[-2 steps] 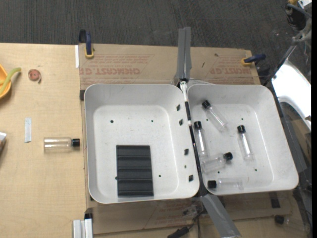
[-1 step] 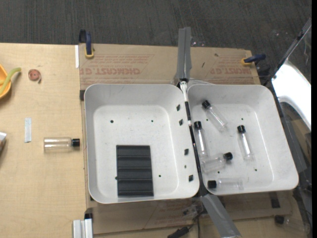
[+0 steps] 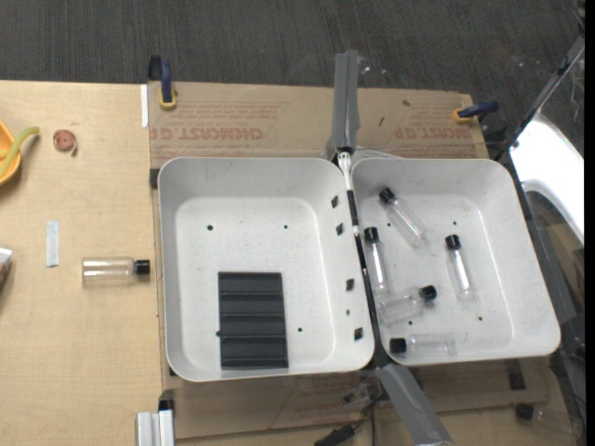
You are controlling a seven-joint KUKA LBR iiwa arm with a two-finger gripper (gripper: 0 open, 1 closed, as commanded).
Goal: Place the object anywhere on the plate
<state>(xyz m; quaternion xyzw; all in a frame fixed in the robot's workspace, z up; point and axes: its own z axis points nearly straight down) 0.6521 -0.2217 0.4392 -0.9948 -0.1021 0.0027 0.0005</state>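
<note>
Watching: I have both white bins under the fixed camera, the left bin (image 3: 169, 249) and the right bin (image 3: 522, 214) meeting at a shared edge in the middle.
Plate: a black ridged plate (image 3: 251, 319) lies flat in the left bin, towards its near side and slightly left of centre.
Objects: five clear vials with black caps lie flat in the right bin, so I take one of these as the thing to move.
Far vial (image 3: 402, 215): cap to the far left, body slanting near and right.
Wall vial (image 3: 376, 260): just beside the left wall of the right bin, cap far, long axis running far to near.
Right vial (image 3: 457, 269): apart from the others, cap far, axis also far to near.
Near pair: one vial (image 3: 406, 303) with its cap to the right, another (image 3: 428, 346) by the near wall with its cap to the left; both lie left to right.
Key relation: the arm comes in from the right, so every vial lies to its left and the plate further left again, over the shared edge.
Best pick, in my judgement: the right vial, with room on both long sides for a grip across its axis.
Gripper: I cannot tell its state from here.
Off task: a sixth vial (image 3: 112, 268) lies on the wooden bench, left of the bins.
</note>
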